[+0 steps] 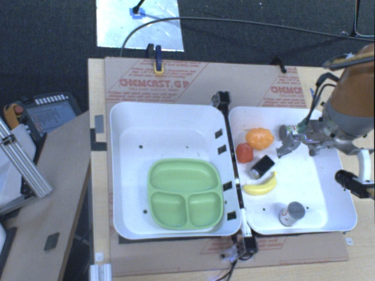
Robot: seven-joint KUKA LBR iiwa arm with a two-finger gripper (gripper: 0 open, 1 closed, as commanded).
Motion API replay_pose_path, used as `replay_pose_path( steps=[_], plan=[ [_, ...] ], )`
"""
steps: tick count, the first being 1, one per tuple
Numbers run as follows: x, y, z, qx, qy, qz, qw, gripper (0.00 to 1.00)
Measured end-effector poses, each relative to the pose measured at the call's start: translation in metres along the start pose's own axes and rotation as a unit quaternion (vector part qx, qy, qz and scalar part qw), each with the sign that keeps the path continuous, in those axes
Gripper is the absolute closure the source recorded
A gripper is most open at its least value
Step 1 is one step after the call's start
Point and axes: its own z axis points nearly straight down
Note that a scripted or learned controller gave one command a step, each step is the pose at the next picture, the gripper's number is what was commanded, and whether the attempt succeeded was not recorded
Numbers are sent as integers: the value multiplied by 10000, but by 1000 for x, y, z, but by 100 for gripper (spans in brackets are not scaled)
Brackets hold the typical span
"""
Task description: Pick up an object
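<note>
The right bin (334, 215) holds an orange (259, 137), a small red fruit (244, 153), a black block (263, 166), a yellow banana (261, 185) and a grey can (291, 213) lying on its side. My gripper (283, 141) hovers over this bin, just right of the orange, pointing left. Its fingers stand open with nothing between them. The grey arm with its orange band (351, 92) comes in from the right edge.
A green divided plate (184, 193) lies in the left bin (129, 133). A black divider with clips (225, 139) runs between the bins. A control pendant (50, 116) and a metal rail sit on the side table at left.
</note>
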Motion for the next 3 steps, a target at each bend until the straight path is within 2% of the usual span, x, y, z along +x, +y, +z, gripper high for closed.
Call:
replay_pose_path(
  steps=[1, 3],
  plan=[
    [0, 2, -5, -49, -8, -10, 10000, 0],
    [-5, 9, 83, -33, -7, 4, 10000, 0]
  ],
)
